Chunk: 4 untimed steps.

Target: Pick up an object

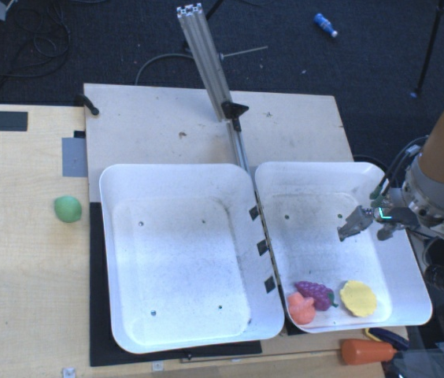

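Note:
The right bin holds three small things near its front edge: a purple bunch of grapes, an orange piece touching it on the left, and a yellow disc to the right. My gripper reaches in from the right over the bin's right-middle part. It hangs well behind the three things and touches none of them. Nothing shows in it.
The left bin lies beside the right one. A green ball rests on the wooden bench to the far left. An orange object lies outside the right bin's front edge. A metal rail slants up behind the bins.

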{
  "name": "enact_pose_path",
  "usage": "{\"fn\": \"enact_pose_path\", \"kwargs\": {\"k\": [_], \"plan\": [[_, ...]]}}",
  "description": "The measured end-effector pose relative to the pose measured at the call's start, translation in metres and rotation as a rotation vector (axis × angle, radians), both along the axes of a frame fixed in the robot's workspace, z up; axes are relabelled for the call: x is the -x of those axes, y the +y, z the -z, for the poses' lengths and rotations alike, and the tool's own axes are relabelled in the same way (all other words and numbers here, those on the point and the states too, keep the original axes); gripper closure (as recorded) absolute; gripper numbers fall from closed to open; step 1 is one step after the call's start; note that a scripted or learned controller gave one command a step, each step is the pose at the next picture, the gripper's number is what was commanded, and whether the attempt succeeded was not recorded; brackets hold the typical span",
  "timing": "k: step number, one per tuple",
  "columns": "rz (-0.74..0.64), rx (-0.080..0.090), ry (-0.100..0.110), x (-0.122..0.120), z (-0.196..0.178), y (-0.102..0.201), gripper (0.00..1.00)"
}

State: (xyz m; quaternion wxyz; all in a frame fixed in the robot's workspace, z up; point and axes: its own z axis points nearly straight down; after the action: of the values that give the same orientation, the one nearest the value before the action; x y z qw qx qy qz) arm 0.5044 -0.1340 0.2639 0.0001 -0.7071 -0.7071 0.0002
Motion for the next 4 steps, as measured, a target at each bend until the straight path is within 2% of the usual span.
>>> {"fn": "enact_pose_path", "kwargs": {"k": [1,2,4], "plan": [[0.0,0.0,0.0,0.0,0.0,0.0,0.0],[-0.001,-0.001,0.004,-0.002,0.052,0.01,0.0],[0.0,-0.001,0.004,0.006,0.165,0.01,0.0]]}}
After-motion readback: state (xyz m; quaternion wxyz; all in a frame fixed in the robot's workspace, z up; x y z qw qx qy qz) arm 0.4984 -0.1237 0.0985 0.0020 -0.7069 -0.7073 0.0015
